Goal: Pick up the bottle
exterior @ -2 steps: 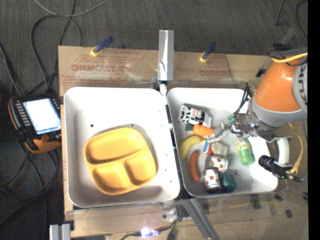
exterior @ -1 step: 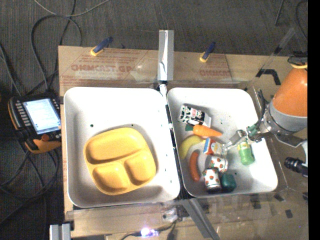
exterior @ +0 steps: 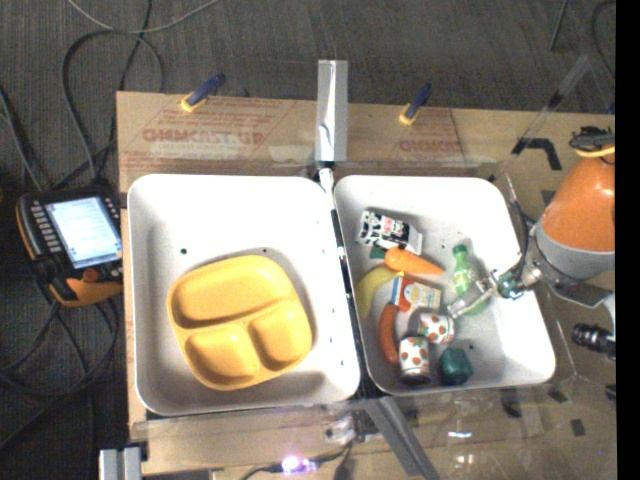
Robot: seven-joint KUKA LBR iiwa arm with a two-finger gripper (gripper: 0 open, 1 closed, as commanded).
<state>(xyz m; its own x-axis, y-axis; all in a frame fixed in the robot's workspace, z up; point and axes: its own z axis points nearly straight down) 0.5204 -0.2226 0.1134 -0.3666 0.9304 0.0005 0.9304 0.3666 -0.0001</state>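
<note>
Green bottle (exterior: 462,267) lies in right bin (exterior: 520,353), gripper (exterior: 478,293) just beside; finger state unclear, pickup not done.

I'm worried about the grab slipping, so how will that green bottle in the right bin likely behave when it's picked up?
The green bottle looks like clear, glossy plastic, so probably light and somewhat slippery. Its rounded body seems to lie on its side, so a nudge from the hand may roll it. It sits near the juice carton, which could shift too.
</note>
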